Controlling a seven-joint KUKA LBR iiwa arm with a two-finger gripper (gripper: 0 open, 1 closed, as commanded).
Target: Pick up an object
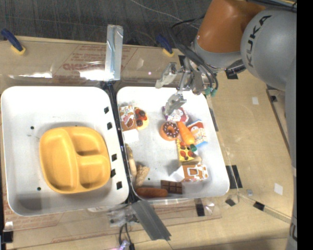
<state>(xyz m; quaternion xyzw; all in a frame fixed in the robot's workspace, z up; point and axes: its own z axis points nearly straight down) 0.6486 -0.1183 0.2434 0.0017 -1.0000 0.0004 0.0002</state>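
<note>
The right white bin (151,150) holds several toy foods. Among them are a chocolate-iced donut (170,130), an orange carrot (185,134), a pizza slice (187,153) and a small orange box (194,172). A chocolate bar (172,186) and a brown sausage (151,192) lie by the front wall. A red-and-white packet (129,117) lies at the bin's left. My gripper (174,105) hangs over the back of this bin, just above and behind the donut, with nothing seen held in it.
In the left white bin (21,108) sits a yellow divided plate (74,158). A metal bracket (114,51) stands behind the wall between the two bins. The grey arm with its orange band (224,20) fills the upper right.
</note>
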